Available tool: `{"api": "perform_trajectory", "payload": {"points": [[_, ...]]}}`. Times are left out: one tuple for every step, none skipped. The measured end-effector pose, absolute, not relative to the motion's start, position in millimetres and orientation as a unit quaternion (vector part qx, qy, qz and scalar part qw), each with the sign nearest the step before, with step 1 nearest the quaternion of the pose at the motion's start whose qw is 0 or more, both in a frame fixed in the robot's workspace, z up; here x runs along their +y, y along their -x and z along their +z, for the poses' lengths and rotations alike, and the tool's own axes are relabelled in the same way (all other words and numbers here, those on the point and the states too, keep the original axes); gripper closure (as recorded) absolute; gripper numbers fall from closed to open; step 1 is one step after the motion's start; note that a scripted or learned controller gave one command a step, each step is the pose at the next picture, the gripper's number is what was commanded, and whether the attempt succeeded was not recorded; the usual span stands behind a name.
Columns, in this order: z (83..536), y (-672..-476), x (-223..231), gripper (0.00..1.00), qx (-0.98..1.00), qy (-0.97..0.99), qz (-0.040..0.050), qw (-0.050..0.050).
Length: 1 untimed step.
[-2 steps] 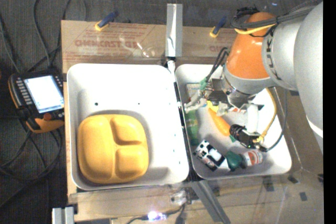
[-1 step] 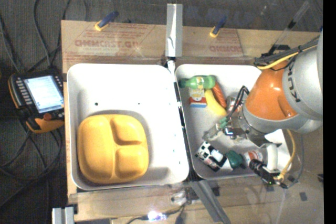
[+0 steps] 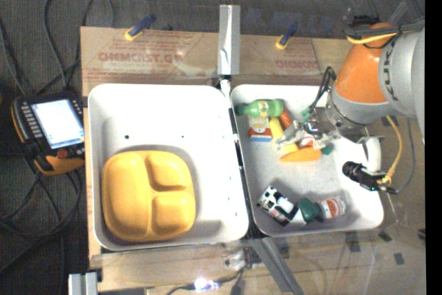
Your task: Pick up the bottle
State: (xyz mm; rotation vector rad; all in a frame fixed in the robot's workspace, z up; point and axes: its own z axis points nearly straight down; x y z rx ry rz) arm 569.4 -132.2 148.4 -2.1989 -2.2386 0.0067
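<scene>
While my gripper (image 3: 309, 129) hangs mid right bin (image 3: 359, 217), grip state I cannot tell; bottle (image 3: 322, 208) lies near the front wall, beside the cow toy (image 3: 277, 204), bare floor above.

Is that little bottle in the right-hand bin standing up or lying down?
Lying down. The bottle rests on its side on the floor of the right bin, its green cap pointing left toward a black-and-white toy.

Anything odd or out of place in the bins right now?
Nothing spilled or broken. The bottle lies on its side in the right bin next to a cow toy. The yellow tray sits flat in the left bin.
</scene>
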Motion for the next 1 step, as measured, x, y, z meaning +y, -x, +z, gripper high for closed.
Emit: {"api": "perform_trajectory", "payload": {"points": [[154.7, -568.9, -130.6, 1.00, -0.714, 0.700, 0.0032, 0.005]]}}
